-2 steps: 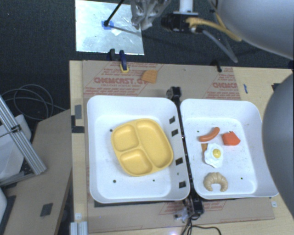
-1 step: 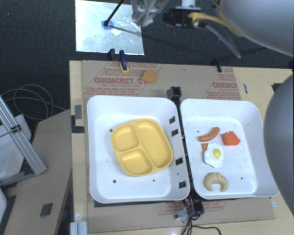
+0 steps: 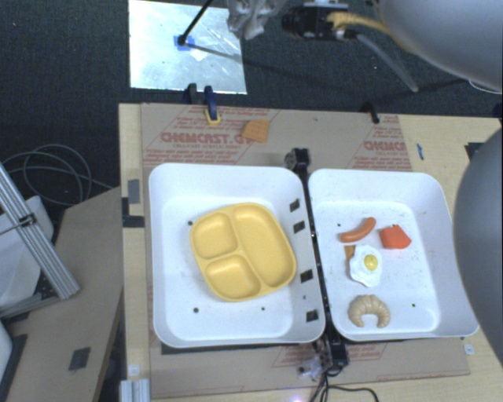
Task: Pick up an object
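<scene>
The right bin (image 3: 424,192) holds a sausage (image 3: 357,230), an orange-red wedge (image 3: 394,237), a fried egg (image 3: 366,265) and a croissant (image 3: 369,311), all lying close together near its middle. A yellow divided plate (image 3: 242,251) lies in the left bin (image 3: 169,235). My gripper (image 3: 250,19) is at the top edge of the view, high above the bench and well behind both bins, far from every object. Nothing can be seen hanging from it.
A small tan piece (image 3: 255,130) lies on the cardboard behind the left bin. A shiny foil sheet (image 3: 187,47) lies on the floor at the back. The grey arm (image 3: 440,31) crosses the top right, and a grey bulk (image 3: 481,235) covers the right edge.
</scene>
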Controlling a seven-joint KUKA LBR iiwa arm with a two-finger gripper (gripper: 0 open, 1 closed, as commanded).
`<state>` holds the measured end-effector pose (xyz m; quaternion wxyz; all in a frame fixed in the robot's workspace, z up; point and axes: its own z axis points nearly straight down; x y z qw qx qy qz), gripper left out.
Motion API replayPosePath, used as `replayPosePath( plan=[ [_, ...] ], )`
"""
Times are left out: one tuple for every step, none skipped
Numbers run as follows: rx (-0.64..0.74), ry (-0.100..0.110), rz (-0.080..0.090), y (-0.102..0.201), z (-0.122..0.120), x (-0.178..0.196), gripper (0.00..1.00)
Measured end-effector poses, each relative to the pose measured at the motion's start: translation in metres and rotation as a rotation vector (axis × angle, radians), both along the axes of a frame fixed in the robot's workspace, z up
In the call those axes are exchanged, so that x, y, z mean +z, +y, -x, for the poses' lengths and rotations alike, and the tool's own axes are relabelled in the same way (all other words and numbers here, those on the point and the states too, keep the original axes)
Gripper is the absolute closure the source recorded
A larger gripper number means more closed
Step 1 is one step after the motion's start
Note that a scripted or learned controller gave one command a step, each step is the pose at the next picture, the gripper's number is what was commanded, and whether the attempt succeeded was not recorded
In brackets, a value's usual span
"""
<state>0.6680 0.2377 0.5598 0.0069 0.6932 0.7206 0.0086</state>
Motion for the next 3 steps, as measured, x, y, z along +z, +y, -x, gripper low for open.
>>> replayPosePath(
  plan=[
    [0.004,-0.002,0.000,0.000,0.000,0.011,1.00],
    [0.007,-0.005,0.001,0.001,0.000,0.023,1.00],
    [0.011,-0.007,0.001,0.001,0.001,0.034,1.00]
  ],
)
